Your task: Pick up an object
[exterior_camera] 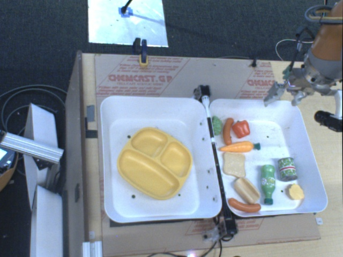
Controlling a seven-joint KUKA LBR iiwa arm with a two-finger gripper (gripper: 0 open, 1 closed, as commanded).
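We see our hand (284,92) hovering over the far right corner of the right bin (316,159), at the bin's back rim, with nothing between its fingers; they look spread, so we read it as released. The task leaves the choice of object to us, and all the candidates lie in the right bin, well apart from the hand. The left bin (115,133) holds just a yellow divided plate (154,162).

Nearest us along the back are a green vegetable (216,125), a sausage (228,130) and a red pepper (241,128), crowded just beside one another, with a carrot (237,147) lying crosswise below them. Further forward sit a bread slice (234,165), a bun (246,189), a second sausage (244,205), a green bottle (267,183), a small can (287,168) and a yellow piece (295,191).

We judge all of these to be toy food: light, stiff, hollow plastic, smooth and somewhat slippery, not fragile. Round shapes may squirt out of a pinch, so we would favour the carrot, closing across its narrow width near the middle, or the can, gripped across its sides. The can stands clear of its neighbours, which gives the fingers room. The bread slice lies flat and looks hard to get under.
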